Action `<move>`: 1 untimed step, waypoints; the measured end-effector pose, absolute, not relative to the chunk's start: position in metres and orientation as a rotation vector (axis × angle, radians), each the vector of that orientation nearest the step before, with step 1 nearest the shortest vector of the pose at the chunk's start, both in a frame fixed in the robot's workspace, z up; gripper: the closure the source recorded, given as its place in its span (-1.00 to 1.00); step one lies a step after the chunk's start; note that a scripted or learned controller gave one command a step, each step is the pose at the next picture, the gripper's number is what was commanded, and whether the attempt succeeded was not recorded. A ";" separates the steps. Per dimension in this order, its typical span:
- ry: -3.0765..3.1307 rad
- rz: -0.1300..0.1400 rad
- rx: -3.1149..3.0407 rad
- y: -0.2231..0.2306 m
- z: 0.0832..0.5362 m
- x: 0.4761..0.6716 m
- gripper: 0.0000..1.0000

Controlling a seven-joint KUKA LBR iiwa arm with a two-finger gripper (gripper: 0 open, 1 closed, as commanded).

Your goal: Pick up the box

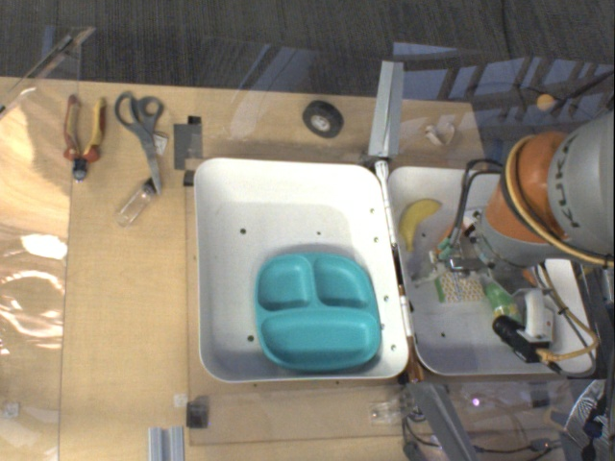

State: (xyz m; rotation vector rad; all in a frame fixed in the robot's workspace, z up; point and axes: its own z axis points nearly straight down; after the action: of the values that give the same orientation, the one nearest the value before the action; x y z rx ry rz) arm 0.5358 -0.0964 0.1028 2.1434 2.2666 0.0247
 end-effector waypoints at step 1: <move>2.262 0.027 2.146 -0.120 0.096 0.540 -1.00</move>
State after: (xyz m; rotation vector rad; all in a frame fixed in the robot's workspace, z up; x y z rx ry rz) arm 0.5396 -0.1197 0.0958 2.1459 2.2619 0.0270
